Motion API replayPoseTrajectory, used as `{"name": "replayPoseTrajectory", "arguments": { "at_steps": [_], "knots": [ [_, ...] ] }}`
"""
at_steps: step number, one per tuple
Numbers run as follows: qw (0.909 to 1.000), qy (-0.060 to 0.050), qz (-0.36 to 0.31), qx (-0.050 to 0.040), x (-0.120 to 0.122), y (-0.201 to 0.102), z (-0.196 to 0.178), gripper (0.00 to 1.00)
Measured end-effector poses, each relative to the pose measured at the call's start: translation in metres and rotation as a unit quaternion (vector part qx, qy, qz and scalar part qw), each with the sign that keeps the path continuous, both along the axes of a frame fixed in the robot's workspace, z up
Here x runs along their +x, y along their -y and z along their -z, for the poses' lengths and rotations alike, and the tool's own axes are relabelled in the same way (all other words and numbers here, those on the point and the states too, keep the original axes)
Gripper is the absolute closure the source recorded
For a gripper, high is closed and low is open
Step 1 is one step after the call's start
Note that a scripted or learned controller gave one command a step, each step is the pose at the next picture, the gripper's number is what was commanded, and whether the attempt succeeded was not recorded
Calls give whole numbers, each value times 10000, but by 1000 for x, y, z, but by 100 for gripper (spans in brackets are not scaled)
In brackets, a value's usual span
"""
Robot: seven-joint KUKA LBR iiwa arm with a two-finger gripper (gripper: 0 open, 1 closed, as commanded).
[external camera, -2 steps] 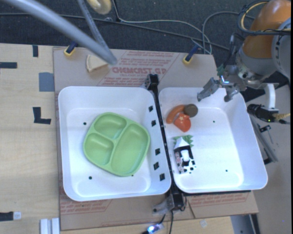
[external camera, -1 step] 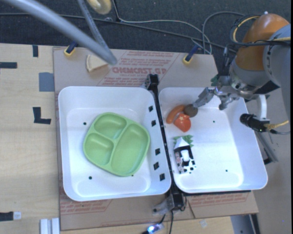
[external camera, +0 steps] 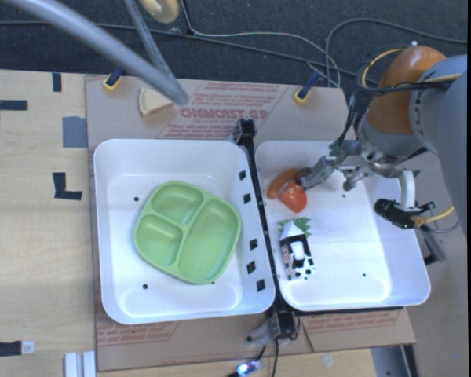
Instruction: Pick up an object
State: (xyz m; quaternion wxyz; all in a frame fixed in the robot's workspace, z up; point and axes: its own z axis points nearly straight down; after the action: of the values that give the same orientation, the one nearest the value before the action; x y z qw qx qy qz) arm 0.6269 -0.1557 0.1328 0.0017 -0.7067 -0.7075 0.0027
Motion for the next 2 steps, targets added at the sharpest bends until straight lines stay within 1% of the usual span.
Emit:
{"name": "replayPoseTrajectory", "arguments": {
  "at_steps": [1, 2],
  "knots": [
    [10000, 21, -12, 0, 2, -1, -13, 100],
    [10000, 51, -5, 6, -6, -4, -62, 100]
  ]
}}
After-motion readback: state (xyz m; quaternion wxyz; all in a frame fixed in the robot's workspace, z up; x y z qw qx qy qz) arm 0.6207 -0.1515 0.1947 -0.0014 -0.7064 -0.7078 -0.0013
